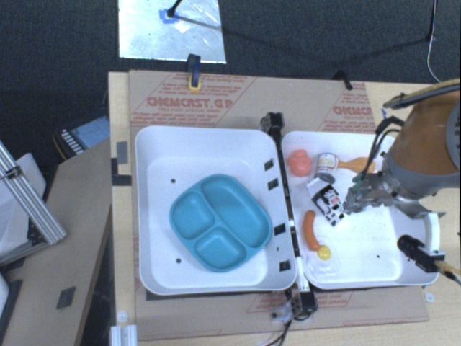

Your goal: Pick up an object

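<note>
Beside the black-and-white box [328, 200], my claw [353, 199] hovers; its opening I cannot tell. I judge I am approaching; next, lower and close.

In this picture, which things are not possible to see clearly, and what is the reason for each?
- Gripper, camera view: too small and dark against the wrist to tell its state.
- Black-and-white object, right bin: too blurred to identify.
- Orange object: its right end is covered by the arm.
- Arm: cut off by the right edge.
</note>
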You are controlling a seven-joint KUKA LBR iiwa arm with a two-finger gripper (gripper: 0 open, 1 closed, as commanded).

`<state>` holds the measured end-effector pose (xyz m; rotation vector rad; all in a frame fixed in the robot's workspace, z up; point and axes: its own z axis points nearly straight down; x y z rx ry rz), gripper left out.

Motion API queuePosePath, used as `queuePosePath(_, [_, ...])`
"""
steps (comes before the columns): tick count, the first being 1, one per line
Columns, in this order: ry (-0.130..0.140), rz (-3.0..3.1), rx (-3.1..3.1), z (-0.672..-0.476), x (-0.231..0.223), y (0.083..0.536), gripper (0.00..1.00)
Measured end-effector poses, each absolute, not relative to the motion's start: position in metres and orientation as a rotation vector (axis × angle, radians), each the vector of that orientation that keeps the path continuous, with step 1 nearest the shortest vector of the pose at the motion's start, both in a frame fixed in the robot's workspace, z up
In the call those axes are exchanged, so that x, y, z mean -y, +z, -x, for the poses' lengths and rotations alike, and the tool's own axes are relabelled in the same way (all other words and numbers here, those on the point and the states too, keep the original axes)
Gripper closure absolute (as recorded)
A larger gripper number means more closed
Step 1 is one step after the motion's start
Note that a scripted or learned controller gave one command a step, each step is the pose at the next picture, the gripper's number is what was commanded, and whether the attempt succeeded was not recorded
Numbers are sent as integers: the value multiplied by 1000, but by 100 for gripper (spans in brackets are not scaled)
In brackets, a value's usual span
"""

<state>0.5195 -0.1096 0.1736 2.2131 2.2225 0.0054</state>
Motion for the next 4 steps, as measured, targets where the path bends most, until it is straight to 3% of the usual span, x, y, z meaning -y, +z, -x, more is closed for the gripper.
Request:
queuePosePath(2, [7, -2212, -2222, -525, 108, 289, 100])
queuePosePath(3, [5, -2210, -2230, -551, 65, 276, 100])
queuePosePath(4, [5, -2209, -2232, -561, 8, 271, 100])
